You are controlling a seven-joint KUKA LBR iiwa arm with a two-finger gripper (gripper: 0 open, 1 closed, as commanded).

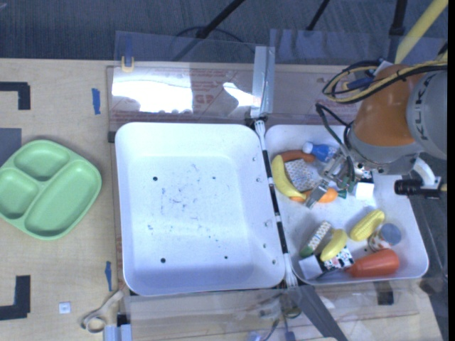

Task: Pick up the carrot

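Low in the right bin (419, 261), the carrot (375, 263) lies clear; hand (321, 190) grip indiscernible.

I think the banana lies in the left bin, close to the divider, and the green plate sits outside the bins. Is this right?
Not quite. The camera view shows the banana in the right bin, close to the divider. The green plate does sit outside the bins, on the bench.
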